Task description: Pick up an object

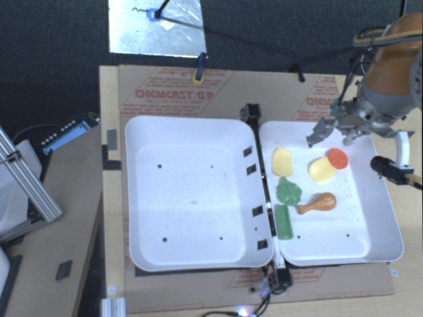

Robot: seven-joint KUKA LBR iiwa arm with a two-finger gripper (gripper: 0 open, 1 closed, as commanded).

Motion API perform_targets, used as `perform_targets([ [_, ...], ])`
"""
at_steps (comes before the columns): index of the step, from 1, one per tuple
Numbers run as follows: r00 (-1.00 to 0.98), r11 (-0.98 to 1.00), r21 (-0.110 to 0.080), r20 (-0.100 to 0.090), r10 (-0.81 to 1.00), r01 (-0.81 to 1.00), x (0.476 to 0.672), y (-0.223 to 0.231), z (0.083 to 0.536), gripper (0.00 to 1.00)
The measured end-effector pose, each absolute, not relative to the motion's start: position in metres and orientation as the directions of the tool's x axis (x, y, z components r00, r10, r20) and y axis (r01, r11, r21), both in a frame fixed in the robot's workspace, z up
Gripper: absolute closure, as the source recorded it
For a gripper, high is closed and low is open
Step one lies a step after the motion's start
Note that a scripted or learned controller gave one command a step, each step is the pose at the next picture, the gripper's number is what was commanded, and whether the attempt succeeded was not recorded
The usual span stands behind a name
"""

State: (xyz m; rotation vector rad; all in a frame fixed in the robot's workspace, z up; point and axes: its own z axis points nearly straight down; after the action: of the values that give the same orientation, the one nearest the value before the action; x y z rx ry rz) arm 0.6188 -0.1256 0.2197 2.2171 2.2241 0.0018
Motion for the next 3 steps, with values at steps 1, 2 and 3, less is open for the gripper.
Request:
perform_targets([
  [1,-0.002,0.002,-0.007,0.002,1.0,1.0,0.6,-0.106,0.122,0.0],
  [2,-0.001,0.001,-0.004,0.002,1.0,1.0,0.561,-0.084,0.082,0.0],
  [3,-0.002,0.002,0.005,0.0,1.0,1.0,0.565,-0.085,0.096,1.0],
])
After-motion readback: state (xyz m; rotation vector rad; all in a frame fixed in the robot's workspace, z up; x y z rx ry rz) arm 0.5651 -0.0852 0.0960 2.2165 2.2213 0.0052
